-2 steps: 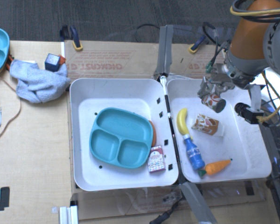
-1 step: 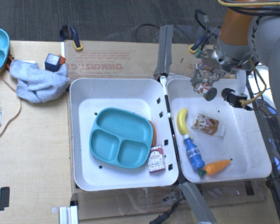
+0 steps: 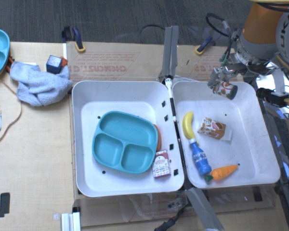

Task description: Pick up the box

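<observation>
Gripper (image 3: 225, 83) at far rim of right bin (image 3: 260, 129), clamped on small can (image 3: 227, 89); box (image 3: 212, 128) lies just below it, w/ banana (image 3: 188, 124) beside.

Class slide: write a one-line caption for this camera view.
Gripper hovers over right bin's far edge; box lies beside teal plate in left bin.

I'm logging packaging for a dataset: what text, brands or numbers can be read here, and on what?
Cardboard sheet: faint reddish print, upside down, too blurred to read.
Small box in the left bin: print too small to read.
Brown carton in the right bin: unreadable.
</observation>
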Available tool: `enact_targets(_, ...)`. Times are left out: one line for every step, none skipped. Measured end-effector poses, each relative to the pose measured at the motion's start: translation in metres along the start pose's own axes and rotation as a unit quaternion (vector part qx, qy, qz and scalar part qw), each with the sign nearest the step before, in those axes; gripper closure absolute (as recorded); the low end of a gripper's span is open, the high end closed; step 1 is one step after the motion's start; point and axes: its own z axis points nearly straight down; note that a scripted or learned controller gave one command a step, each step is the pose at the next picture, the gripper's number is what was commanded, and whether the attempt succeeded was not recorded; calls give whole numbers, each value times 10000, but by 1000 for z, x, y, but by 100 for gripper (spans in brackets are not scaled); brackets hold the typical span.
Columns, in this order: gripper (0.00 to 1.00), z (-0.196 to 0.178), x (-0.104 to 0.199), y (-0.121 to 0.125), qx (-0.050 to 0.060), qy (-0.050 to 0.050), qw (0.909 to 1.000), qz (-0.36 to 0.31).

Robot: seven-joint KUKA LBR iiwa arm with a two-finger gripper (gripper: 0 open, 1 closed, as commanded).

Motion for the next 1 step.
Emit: enact_targets(100, -52, 27, -92, 6, 8, 9958, -912)
